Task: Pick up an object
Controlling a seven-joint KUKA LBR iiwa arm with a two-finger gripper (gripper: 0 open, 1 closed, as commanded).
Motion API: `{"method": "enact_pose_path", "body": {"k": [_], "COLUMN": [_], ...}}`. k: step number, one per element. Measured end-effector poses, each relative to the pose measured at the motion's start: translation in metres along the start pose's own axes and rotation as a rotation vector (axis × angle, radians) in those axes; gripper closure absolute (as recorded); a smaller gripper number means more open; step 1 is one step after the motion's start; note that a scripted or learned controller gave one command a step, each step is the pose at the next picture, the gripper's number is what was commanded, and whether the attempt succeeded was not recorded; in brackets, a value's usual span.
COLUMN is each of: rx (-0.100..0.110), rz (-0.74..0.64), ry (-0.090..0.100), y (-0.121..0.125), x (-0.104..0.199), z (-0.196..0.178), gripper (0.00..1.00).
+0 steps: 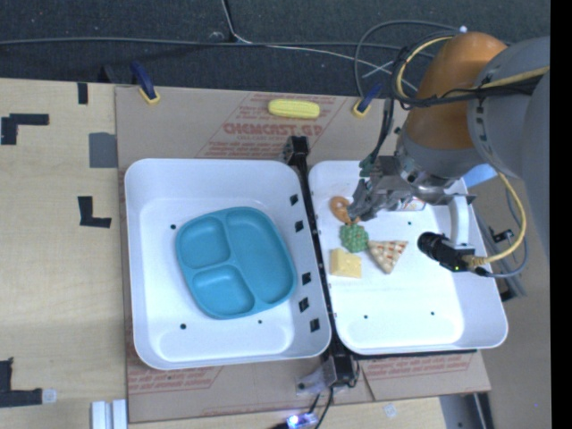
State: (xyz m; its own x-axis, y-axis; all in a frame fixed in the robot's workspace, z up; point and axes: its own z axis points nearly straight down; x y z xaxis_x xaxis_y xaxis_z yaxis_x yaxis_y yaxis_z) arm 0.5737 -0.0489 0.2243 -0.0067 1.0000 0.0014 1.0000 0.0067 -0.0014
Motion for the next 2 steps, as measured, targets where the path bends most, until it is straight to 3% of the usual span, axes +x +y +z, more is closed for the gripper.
{"method": "enact_pose_path", "body": {"k": [2], "rx": [0.0], "rz": [-0.001], "ry": [0.0], "y": [0.015], "x": [0.113], "z": [-0.003], "gripper": [1.0]}}
